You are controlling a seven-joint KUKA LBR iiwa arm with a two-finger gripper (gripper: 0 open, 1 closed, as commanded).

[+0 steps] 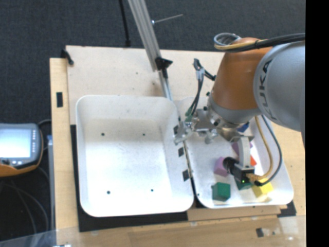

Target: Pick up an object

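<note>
Spreading across most of the view, the bench [103, 71] carries both bins, and nothing on it looks lifted yet. The task seems to be at the approach stage, with the grasp itself left to do.

The arm [280, 81] leans in over the right bin [284, 195] and hides much of its floor. The gripper [230, 138] sits low under the orange band [236, 81]. I cannot tell whether it is wide, narrow or closed on anything, because the wrist covers it.

The left bin [128, 153] offers broad open floor, but it holds nothing to pick. All the candidates lie in the right bin, crowded toward its near end. A green block [221, 191] lies close to the near rim, with a purple block [220, 165] just behind it. A yellow block [262, 189] lies toward the near right corner. Other small pieces under the wrist are too hidden to name.

Room is tight. The shared wall between the bins runs just left of the purple and green blocks. The near rim crowds the green and yellow ones, so a descent there risks catching an edge. A slanted metal rail [146, 30] rises from behind the bins, clear of the work for now.
</note>
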